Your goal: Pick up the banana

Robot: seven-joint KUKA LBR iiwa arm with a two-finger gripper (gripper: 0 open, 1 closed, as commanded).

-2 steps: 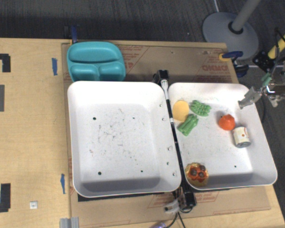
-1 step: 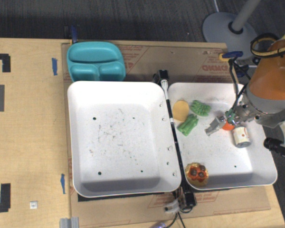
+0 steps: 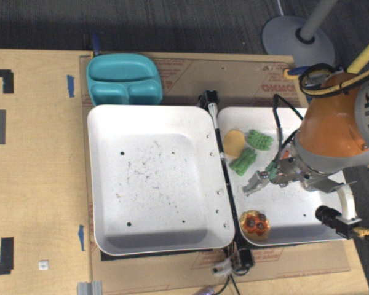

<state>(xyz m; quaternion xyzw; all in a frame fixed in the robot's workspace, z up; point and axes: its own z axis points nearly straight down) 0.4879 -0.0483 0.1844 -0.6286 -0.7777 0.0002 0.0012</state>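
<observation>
At the near edge, flat brown cardboard (image 3: 172, 260) lies under two shallow white bins with rounded corners. The left bin (image 3: 154, 177) has a smooth, scuffed floor with a few dark dots. The right bin (image 3: 295, 223) holds four loose things.

Nearest of them is one small round ball (image 3: 254, 224), mottled red, yellow and dark, lying against the bin's near wall close to its left corner. Above it hangs the gripper (image 3: 259, 180), grey metal with angular parts, under the arm's glossy orange band (image 3: 329, 128). It sits over bare bin floor, and whether its grip is released or clenched cannot be told from this angle.

Just beyond the gripper lie two knobbly green pieces. One is elongated (image 3: 243, 160) and lies at a slant, while the other is stubbier (image 3: 259, 139) and lies further back. Beside them, near the bin's left wall, is the banana (image 3: 234, 142). It shows as one short, smooth, yellow-tan rounded shape, touching or nearly touching the elongated green piece and apart from the gripper.

Behind the left bin stands one teal plastic tray (image 3: 124, 78) with three rounded compartments. Furthest off, a round grey stand base (image 3: 292, 35) rests on dark carpet.
</observation>
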